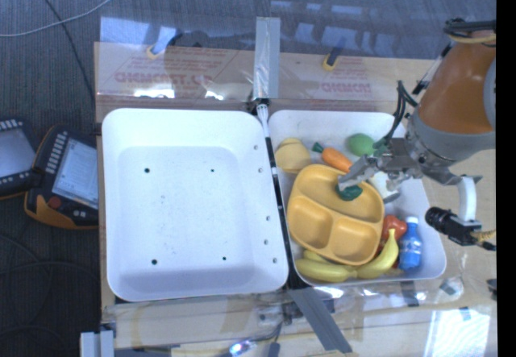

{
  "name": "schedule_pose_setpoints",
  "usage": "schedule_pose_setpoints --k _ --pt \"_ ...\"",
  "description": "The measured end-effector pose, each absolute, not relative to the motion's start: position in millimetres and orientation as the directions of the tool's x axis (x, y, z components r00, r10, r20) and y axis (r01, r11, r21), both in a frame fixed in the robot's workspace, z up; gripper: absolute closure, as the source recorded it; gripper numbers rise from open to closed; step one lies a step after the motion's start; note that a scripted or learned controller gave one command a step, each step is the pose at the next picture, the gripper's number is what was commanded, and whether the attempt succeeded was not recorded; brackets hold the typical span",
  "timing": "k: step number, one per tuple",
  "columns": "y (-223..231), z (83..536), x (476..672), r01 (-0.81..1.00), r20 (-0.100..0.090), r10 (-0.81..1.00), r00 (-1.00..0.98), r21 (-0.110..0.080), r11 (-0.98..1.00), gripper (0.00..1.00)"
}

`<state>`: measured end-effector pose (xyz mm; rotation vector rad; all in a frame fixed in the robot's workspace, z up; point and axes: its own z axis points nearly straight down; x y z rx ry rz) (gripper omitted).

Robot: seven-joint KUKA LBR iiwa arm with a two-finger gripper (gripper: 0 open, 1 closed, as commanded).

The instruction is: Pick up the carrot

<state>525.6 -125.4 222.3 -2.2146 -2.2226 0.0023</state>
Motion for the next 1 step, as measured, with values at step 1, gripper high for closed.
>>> schedule_pose_setpoints --k 1 --pt "-90.0 190.1 550.9 0.974 0.001 0.974 0.228 -0.005 -0.228 0.0"
